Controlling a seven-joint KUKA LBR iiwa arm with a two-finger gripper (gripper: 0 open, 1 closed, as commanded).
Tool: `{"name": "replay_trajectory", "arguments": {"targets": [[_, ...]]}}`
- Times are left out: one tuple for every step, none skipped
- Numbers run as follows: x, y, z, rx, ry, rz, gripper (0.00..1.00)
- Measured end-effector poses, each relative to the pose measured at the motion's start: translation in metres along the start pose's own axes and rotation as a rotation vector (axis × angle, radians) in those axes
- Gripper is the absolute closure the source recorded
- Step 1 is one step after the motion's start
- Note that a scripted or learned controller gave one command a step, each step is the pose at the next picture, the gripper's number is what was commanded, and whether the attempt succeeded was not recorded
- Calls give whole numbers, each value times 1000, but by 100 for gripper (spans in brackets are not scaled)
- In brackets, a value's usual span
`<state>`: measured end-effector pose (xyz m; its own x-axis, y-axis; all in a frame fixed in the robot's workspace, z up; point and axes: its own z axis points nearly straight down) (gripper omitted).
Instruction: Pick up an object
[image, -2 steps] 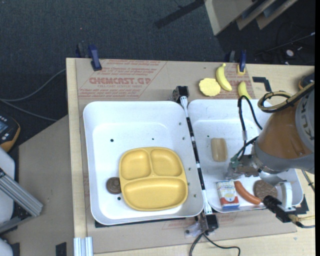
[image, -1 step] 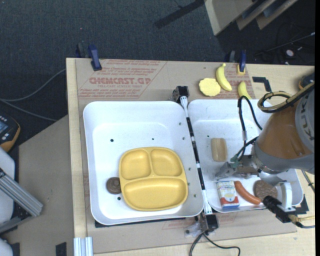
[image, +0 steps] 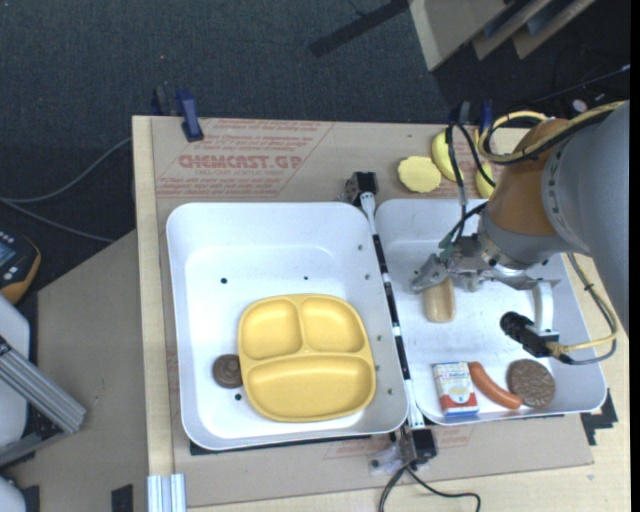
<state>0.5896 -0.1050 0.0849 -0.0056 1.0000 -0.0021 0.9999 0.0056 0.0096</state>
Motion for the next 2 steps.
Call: {"name": "replay_trajectory", "arguments": {"targets": [[-1, -4, -10, 7, 0, 4, 100], [75, 7, -106, -2, 5, -4, 100]]}}
